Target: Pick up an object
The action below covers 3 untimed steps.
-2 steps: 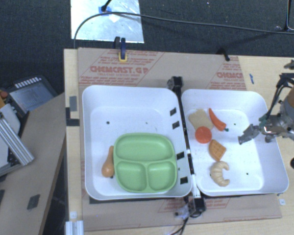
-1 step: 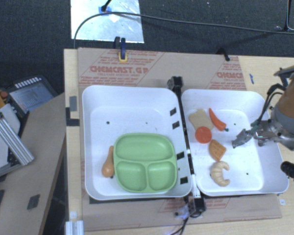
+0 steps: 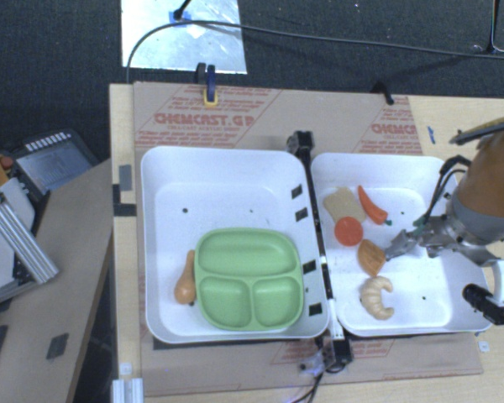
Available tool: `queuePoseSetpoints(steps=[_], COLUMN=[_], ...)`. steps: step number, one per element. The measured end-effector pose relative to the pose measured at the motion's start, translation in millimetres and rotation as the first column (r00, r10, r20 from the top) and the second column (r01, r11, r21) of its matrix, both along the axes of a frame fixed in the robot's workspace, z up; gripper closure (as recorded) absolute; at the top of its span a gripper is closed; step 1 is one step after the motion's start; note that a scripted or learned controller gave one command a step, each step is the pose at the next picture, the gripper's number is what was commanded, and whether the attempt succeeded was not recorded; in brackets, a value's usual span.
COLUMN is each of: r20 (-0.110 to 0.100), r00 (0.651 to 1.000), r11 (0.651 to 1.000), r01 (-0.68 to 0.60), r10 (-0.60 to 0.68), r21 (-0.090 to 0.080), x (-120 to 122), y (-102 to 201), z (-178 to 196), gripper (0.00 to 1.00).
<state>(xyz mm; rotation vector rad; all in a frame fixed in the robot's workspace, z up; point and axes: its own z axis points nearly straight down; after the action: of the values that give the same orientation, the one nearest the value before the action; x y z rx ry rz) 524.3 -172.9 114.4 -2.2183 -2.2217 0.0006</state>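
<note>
Look to the right bin [image 3: 420, 309]: your arm [image 3: 487, 183] comes in from the right and its gripper [image 3: 401, 243] sits low over the bin's middle, tip pointing left. The tip is just beside the wedge [image 3: 370, 257], an orange-brown piece lying near the bin's left side; you cannot tell whether they touch. You also cannot tell whether the jaws are apart or together, since they are small and blurred here, and nothing shows between them.

Around the wedge you have four more items. The tomato [image 3: 348, 230] lies just above and left of it, close against the bread [image 3: 340, 203], a pale tan slice further up. The carrot [image 3: 372, 205], orange with a green end, lies tilted right of the bread. The croissant [image 3: 378, 297] lies below the wedge, near the bin's front wall.

In the left bin [image 3: 176, 175] you see a green tray [image 3: 248, 277] with three compartments, and a pear [image 3: 186, 280] lying just beside its left edge.
</note>
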Motion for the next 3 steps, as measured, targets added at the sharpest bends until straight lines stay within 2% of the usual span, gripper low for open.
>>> queuePoseSetpoints(steps=[1,2,3], r20=[0.005,0.009,0.008], r00=[1.000,1.000,1.000], r11=[1.000,1.000,1.000], r01=[0.000,-0.003,-0.003], r10=[0.000,0.003,0.003], r21=[-0.003,-0.003,-0.003], x=[1,12,9], y=[-1,1,6], z=[13,71,118], gripper=[1.00,1.00,1.00])
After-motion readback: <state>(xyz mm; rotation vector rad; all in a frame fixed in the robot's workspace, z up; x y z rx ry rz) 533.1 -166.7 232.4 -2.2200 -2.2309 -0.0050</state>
